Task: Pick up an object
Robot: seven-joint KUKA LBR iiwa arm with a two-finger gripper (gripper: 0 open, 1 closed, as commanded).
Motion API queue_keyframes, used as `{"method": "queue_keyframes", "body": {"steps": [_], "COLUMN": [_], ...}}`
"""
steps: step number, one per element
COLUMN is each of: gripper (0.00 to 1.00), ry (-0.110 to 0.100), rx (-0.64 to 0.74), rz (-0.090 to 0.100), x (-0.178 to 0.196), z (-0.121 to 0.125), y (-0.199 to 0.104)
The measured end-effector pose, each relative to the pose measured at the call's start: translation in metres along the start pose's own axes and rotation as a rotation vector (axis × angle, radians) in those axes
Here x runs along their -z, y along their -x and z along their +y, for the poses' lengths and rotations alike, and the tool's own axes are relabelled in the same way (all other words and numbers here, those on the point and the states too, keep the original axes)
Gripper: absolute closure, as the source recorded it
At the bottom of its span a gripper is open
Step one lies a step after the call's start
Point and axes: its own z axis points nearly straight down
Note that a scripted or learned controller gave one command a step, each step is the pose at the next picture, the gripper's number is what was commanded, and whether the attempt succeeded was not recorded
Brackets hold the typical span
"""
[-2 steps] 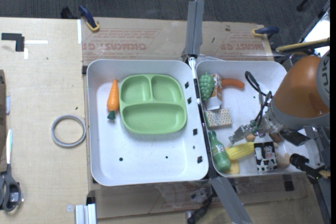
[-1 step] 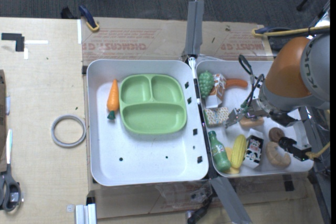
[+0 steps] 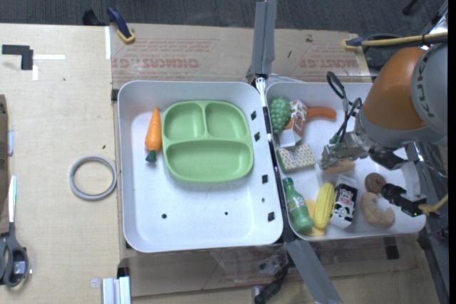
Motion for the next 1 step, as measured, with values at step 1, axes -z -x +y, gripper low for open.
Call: {"method": "queue_keyframes", "body": {"steps": [1], "gripper": [1.00], "ry": [-0.001], "rx": [-0.002], "rz": [0.000], "x": [0.0088], "z": [-0.0002], "y": [0.0010]}}
